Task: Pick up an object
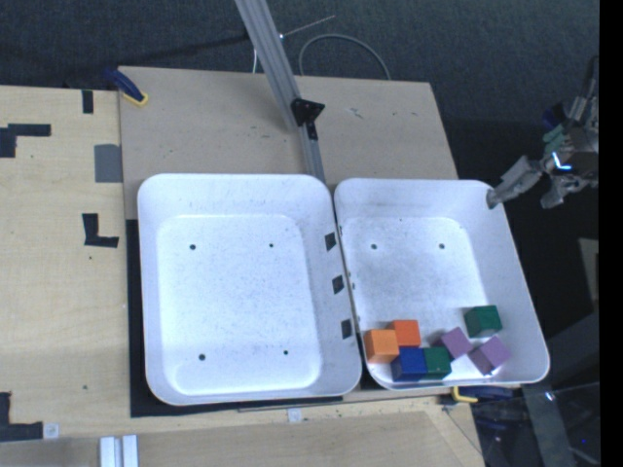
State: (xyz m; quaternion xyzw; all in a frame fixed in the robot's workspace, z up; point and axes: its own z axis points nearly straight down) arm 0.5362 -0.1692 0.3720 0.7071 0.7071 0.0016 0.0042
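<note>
Blocks (pixel 435 348) all sit bunched in the near corner of the right bin (pixel 506 251). Hand (pixel 533 185) hangs over the bin's far right rim, fingers spread open, gripping nothing.

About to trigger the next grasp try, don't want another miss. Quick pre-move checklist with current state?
1. Targets present: small coloured blocks, among them the orange cube, blue cube and dark green cube, sit in the right white bin at its near edge. Ok.
2. Targets separated: most blocks touch or crowd each other; the dark green cube stands a little apart. Not ok for a clean single pick.
3. Two-finger gripper over the blocks: it sits off the bin's far right corner. Not ok.
4. Finger state: too small and blurred. Cannot tell.
5. Gripper carrying nothing: no block seen at it. Ok.
</note>
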